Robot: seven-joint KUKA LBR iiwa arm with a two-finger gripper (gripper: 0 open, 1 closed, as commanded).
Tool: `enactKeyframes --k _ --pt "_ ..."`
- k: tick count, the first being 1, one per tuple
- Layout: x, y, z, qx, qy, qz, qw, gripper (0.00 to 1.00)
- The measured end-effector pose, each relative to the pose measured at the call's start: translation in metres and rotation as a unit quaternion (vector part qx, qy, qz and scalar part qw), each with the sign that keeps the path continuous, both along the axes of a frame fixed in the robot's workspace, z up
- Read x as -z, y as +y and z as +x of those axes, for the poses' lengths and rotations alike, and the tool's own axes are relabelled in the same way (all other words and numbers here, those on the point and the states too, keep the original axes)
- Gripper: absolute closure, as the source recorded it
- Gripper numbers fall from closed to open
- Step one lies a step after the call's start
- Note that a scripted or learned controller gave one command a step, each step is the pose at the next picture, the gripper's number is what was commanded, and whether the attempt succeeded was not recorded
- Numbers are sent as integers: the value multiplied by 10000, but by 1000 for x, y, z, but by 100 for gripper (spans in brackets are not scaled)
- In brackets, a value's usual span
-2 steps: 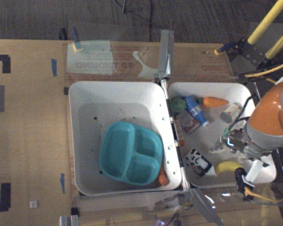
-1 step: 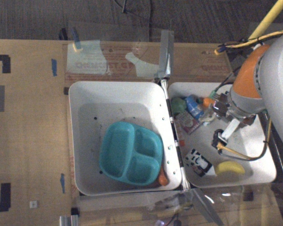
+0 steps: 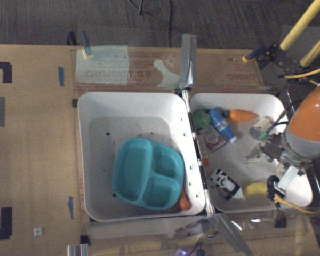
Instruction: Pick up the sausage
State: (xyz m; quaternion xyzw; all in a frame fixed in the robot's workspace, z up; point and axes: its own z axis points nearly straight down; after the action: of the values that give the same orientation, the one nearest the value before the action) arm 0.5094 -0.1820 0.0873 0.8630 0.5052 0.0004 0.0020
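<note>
1. Gripper [image 3: 265,152]: you had it low over the right bin [image 3: 240,207], at that bin's right side. Whether it stood parted or closed could not be made out, and nothing showed in its grasp.
2. Neighbours: a yellow banana-like toy [image 3: 256,190] lay just beside it, with a black-and-white block [image 3: 224,184] further left. A carrot [image 3: 243,115] and a blue bottle [image 3: 222,124] lay toward the far wall.
3. Sausage [image 3: 184,201]: you would judge it to be the small orange-red piece in the left bin [image 3: 96,111]. It was wedged between the near right corner of the teal divided plate [image 3: 148,173] and the bin wall, well apart from the gripper.
4. Handling: it was probably a light, stiff, smooth toy, likely to slip. You should take it across its short width; the plate rim and the wall left little room.
5. Surroundings: the bins sat on a tan bench [image 3: 32,159] with blue tape marks.
</note>
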Motion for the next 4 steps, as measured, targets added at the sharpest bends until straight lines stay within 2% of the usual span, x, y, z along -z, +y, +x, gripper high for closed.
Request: enactKeyframes --k 1,2,3,4 --pt "-31 17 42 1496 21 17 9887 0" --pt "-64 20 63 1582 18 16 9874 0" --pt "-29 51 45 2217 38 22 9751 0" --pt "0 -14 72 1194 -1 18 9928 0"
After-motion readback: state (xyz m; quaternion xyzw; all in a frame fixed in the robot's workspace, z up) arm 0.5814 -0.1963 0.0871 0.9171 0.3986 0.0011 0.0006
